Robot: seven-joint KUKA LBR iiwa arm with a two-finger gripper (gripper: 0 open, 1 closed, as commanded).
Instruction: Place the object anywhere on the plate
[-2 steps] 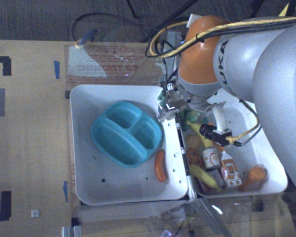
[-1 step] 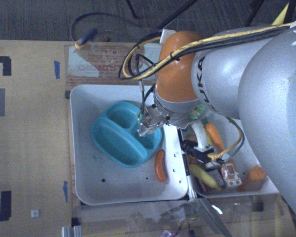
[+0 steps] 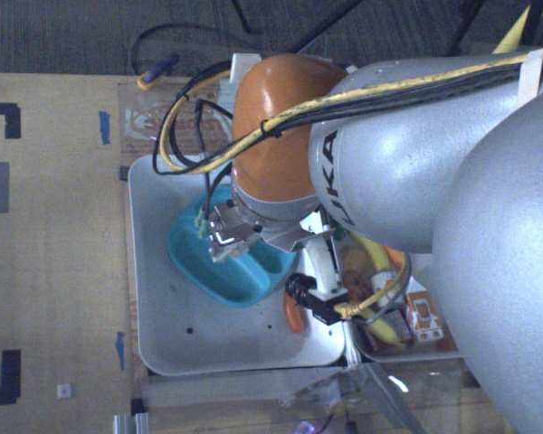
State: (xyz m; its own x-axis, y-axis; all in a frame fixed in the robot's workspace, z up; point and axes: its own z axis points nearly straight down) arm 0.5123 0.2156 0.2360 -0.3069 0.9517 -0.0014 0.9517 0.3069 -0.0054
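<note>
Lying in the white bin (image 3: 163, 333), a blue, shallow, rounded plate (image 3: 208, 260).

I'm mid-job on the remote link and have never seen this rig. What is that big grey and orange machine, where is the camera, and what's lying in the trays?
The camera is fixed above the bench, looking down at a slant. The grey machine with the orange band is a robot arm, reaching in from the right. Its gripper hangs over a blue plate in the left white bin. I cannot tell whether it holds anything. A small orange object lies on that bin's floor beside the plate. The right bin, mostly hidden by the arm, holds mixed items, something yellow among them.
</note>
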